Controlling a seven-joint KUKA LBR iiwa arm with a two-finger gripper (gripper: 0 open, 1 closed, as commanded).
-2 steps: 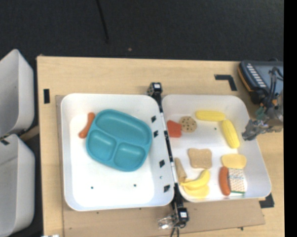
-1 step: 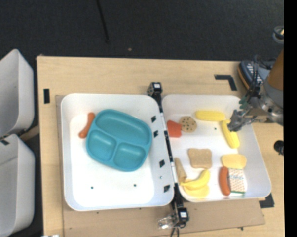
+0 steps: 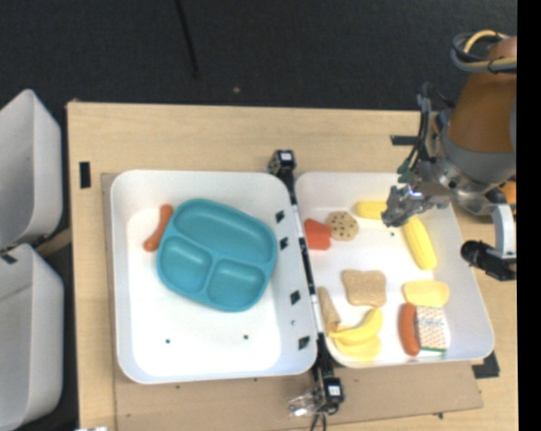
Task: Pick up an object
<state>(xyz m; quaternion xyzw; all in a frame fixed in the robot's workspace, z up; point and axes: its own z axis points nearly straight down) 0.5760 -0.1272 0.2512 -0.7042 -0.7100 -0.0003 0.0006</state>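
My gripper (image 3: pixel 399 208) hangs over the back of the right bin (image 3: pixel 473 281), reaching in from the right. Just left of it lies a small yellow piece (image 3: pixel 369 209), and a yellow corn cob (image 3: pixel 421 243) lies just below and right of it. Nothing shows held in the gripper. Further left in that bin are a chocolate-chip cookie (image 3: pixel 342 225) and an orange-red piece (image 3: pixel 317 234). Nearer the front lie a slice of toast (image 3: pixel 365 286), a banana (image 3: pixel 360 332), a yellow cheese slice (image 3: pixel 426 292), a red sausage (image 3: pixel 407 329) and a speckled wafer (image 3: pixel 432 327).
The left bin (image 3: pixel 131 330) holds a teal divided plate (image 3: pixel 217 254) and an orange sausage (image 3: pixel 159 228) by its left wall. A tan stick (image 3: pixel 328 309) lies against the right bin's left wall. Black clips sit along the divider (image 3: pixel 299 241) between the bins.
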